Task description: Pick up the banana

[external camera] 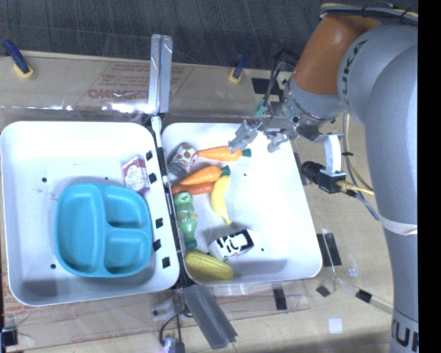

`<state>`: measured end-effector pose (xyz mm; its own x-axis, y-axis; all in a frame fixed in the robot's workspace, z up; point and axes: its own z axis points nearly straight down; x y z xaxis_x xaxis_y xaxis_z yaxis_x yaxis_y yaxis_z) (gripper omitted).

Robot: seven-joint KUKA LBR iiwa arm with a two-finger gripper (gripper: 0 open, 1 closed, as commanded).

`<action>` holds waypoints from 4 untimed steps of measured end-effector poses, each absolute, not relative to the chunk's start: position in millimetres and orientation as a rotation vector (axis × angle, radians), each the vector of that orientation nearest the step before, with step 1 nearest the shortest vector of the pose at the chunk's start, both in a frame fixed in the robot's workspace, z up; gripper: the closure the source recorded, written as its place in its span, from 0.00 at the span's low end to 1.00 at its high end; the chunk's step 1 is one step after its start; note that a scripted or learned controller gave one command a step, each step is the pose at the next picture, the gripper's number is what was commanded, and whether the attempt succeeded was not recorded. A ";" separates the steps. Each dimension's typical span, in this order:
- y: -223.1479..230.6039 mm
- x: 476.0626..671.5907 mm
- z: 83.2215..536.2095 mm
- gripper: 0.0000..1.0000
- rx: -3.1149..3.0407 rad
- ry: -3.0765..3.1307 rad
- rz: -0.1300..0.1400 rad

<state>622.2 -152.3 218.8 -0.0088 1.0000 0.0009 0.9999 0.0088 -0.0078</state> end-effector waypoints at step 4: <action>-95.1 540.8 94.9 1.00 -2.599 -1.756 0.016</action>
